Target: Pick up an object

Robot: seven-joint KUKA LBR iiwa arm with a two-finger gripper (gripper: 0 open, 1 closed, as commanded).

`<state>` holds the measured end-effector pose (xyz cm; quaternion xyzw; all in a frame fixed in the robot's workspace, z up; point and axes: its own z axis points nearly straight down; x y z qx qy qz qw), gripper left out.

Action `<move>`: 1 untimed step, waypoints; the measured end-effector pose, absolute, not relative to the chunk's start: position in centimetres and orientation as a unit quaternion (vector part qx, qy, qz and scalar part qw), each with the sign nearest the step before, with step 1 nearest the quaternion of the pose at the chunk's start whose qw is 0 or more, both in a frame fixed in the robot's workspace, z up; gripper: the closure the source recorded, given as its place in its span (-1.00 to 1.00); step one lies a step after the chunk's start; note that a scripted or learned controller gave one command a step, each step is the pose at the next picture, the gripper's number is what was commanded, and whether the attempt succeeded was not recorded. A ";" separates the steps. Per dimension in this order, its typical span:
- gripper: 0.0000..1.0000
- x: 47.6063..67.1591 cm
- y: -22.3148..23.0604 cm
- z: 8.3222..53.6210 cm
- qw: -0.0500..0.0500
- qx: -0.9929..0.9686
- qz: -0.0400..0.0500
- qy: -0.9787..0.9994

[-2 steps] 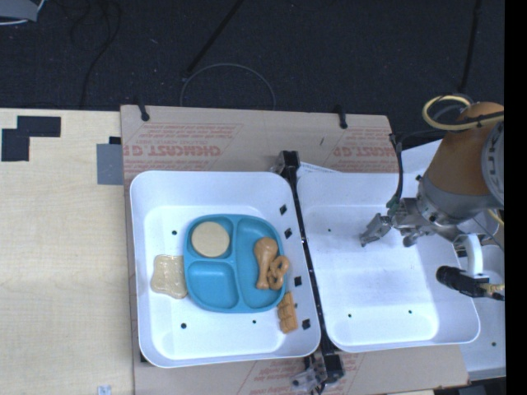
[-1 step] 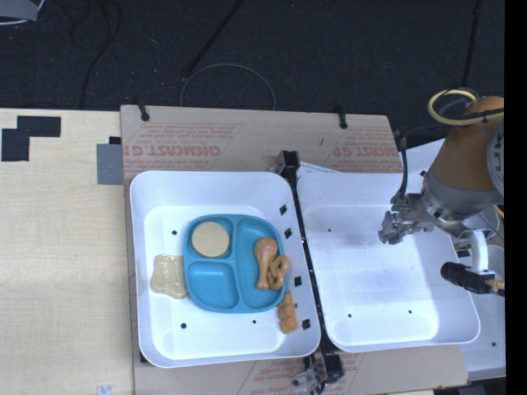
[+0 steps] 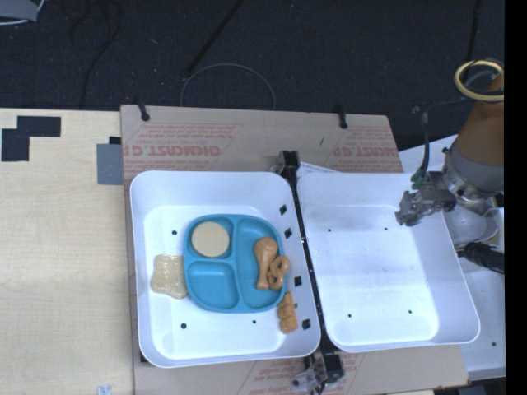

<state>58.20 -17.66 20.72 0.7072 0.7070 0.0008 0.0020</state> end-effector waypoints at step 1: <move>1.00 58.3 -17.8 25.7 0.001 0.707 0.001 0.707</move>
